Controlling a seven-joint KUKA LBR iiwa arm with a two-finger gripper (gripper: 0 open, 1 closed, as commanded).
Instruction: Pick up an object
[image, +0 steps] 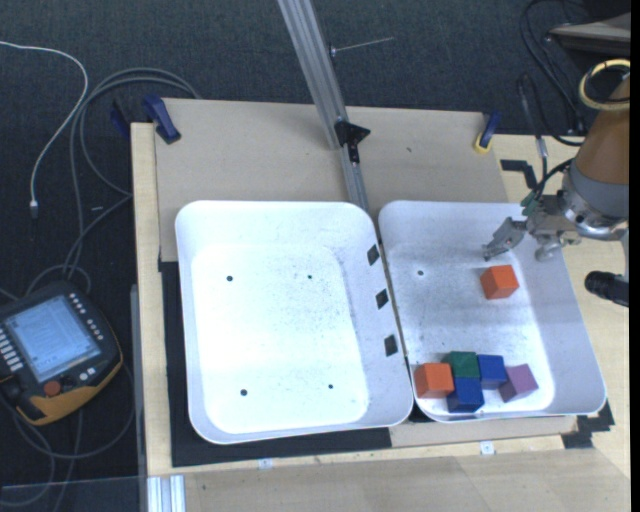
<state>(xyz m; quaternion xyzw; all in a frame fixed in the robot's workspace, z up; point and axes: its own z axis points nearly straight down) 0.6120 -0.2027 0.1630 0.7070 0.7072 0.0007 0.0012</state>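
An orange cube (499, 282) lies alone in the upper middle of the right bin (560, 330). Along that bin's front edge sits a cluster: an orange block (434, 379), a green block (462, 364), two blue blocks (491, 369) (465, 394) and a purple block (519, 380). My gripper (523, 242) hangs over the bin's far right part, just above and right of the lone orange cube. Its fingers (499, 242) are spread apart with nothing between them.
The left bin (200, 300) lies beside the right one, joined by black clips (381, 297). A slanted aluminium bar (322, 80) rises from the bench's back. Blue clamps (160, 120) hold the bench corners. A teach pendant (50, 350) lies on the floor at left.
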